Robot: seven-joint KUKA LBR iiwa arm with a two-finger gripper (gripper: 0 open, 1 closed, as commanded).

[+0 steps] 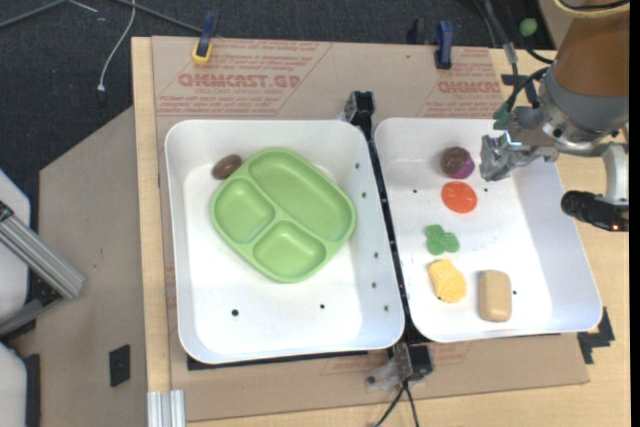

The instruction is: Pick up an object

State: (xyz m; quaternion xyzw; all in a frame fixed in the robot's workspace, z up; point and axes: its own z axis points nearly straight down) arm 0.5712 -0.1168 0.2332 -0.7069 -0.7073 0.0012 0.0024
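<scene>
End effector (pixel 497 158) hovering over far side of right white bin (pixel 560 245), just right of round purple-brown fruit-like piece (pixel 457 160); open or closed: cannot tell, nothing seen gripped. Likely target that piece, near bin's far-left area. Risk: round shape rolling off on contact, or nudging flat orange-red disc (pixel 460 198) just nearer. Roughly round from above, no clear long axis or heading.

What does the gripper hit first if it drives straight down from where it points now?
Probably bare floor of the right bin: the gripper hangs just right of the purple object. Depth is unclear, so it could clip that object's edge.
</scene>
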